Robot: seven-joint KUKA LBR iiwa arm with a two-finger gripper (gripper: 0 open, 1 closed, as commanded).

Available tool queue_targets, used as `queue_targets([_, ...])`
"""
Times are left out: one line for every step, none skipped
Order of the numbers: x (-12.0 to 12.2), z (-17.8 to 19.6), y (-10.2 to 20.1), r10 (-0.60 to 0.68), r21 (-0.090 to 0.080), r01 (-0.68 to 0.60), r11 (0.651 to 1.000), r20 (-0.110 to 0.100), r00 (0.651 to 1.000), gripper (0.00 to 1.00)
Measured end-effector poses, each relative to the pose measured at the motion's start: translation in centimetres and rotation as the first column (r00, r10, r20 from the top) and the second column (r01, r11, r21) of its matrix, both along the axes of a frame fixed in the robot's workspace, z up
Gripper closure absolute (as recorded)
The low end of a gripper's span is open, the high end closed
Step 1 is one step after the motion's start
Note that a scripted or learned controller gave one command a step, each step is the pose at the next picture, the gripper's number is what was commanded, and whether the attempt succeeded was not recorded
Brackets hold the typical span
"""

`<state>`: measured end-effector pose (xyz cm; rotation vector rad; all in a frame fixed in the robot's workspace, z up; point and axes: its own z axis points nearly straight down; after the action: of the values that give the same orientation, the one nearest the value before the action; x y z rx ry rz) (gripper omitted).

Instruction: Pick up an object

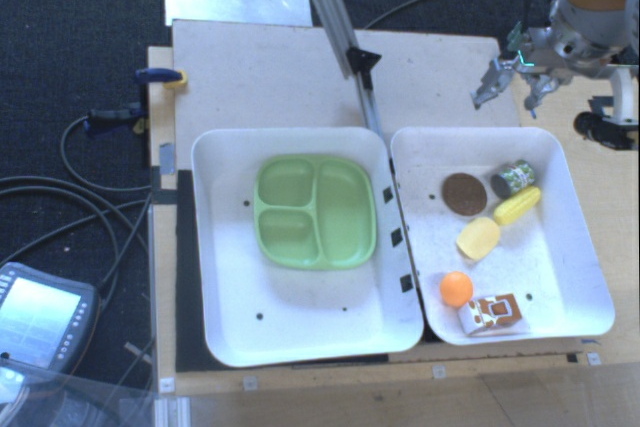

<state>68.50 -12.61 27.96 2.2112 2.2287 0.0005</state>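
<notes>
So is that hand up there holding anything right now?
No, nothing. The hand hangs open above the far edge of the right bin, with an empty gap between its fingers; the toy food lies untouched.

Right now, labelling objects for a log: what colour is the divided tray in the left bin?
Light green; the camera view shows the divided tray clearly.

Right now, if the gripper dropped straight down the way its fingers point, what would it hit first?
Probably the bare bench top just beyond the right bin's far rim; the gripper, open, holds nothing. Depth is uncertain.
</notes>
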Motion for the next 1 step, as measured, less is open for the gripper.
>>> queue_targets([-0.49, -4.36, 0.43, -0.002, 0.000, 0.002, 1.000, -0.003, 1.000, 0.00])
